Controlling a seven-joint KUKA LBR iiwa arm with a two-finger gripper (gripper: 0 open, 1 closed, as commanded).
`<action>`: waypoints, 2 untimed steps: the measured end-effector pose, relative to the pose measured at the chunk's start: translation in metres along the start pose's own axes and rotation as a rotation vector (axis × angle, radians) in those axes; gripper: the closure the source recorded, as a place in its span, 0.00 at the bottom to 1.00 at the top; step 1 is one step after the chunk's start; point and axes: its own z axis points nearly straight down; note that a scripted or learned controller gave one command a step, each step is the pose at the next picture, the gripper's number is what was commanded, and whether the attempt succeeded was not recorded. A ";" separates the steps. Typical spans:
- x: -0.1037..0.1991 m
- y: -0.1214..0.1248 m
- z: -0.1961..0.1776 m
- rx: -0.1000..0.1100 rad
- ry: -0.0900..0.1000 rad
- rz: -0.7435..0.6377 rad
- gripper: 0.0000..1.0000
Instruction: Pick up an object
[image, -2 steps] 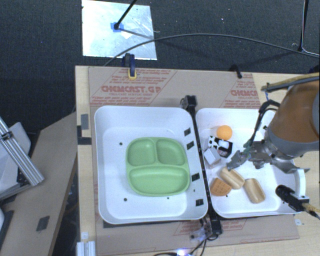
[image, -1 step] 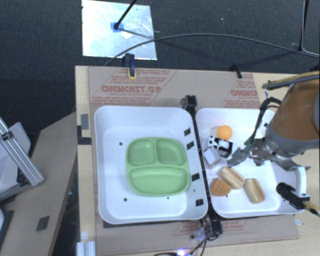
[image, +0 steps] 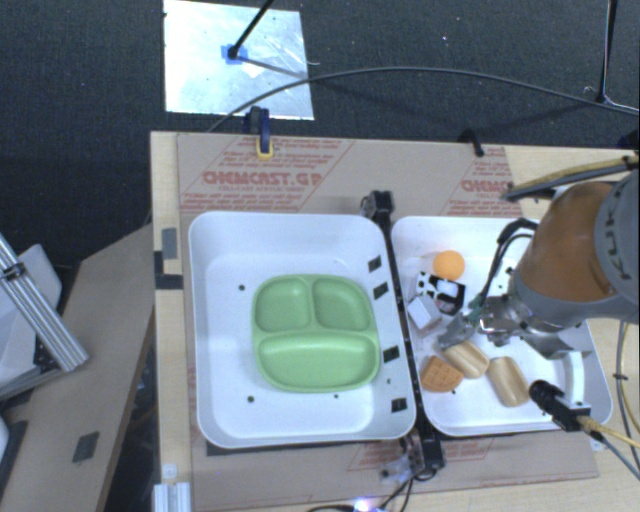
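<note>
I see the tool (image: 463, 329) low over the middle of the right bin (image: 470, 425), with the arm reaching in from the right. From this angle I cannot tell how far open it is, and I see nothing held in it.

The things to pick from all lie in the right bin. A tan roll (image: 466, 359) sits just on the near side of the tool, close to touching it. A second roll (image: 507, 380) lies to its right and a brown biscuit (image: 441, 375) to its left. On the far side are a black-and-white toy (image: 440, 290) and, beyond it, an orange ball (image: 448, 265). A small grey piece (image: 420, 313) lies left of the tool, near the bin's left wall.

The left bin (image: 215, 300) holds a green plate (image: 318, 332) with three sections, lying flat. Both bins rest on the counter (image: 300, 165).
</note>
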 end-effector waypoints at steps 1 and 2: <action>0.000 0.000 0.046 -0.003 0.000 0.001 0.00; 0.000 0.001 0.034 -0.006 -0.001 0.002 1.00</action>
